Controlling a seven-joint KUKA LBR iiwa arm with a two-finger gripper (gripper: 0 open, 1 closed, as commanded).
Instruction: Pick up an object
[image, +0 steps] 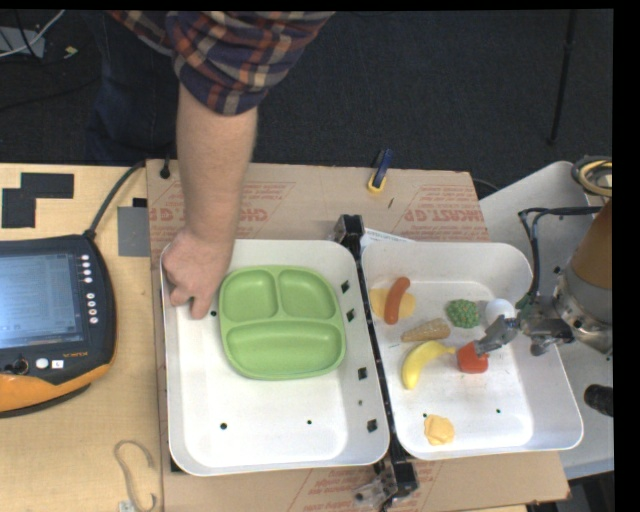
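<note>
The right bin (545, 420) holds several toy foods. A red piece (472, 359) lies near its middle right, and my gripper (494, 336) hangs just above and to the right of it, touching or nearly touching its top. Around it are a yellow banana (421, 363), a tan cone-shaped piece (427, 330), a green broccoli (462, 313), an orange-red sausage (398, 298) and a small white piece (498, 307). A yellow-orange lump (438, 430) sits near the front wall.
A person's bare forearm (212, 170) reaches into the left bin (260, 430), with the hand (192, 275) at the left edge of a green divided plate (281, 322). A tablet pendant (50, 315) lies at the far left. A blue-and-yellow clip (379, 172) rests on the cardboard behind.
</note>
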